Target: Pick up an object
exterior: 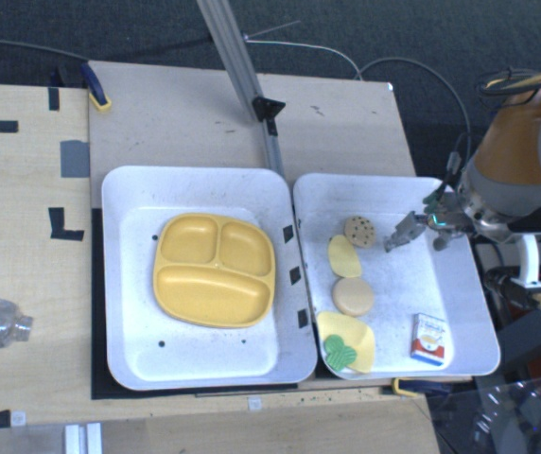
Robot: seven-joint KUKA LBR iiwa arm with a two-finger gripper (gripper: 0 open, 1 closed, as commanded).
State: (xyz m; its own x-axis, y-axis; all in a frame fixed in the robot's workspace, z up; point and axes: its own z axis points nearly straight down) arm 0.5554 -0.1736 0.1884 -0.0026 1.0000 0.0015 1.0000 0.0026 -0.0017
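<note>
Hovering over the right bin (460,282), the end effector (420,233) spreads open, holding nothing.

This looks like a robotics lab. A plywood bench (346,121) carries two shallow white bins (129,253) set side by side, black tape marks (58,223) dot its surface, loose cables (412,69) trail across dark carpet, and an aluminium mounting rail (228,41) rises overhead.

glossy yellow plastic tray (216,270) – matt white bins (195,183), wood bench (25,244).
</note>
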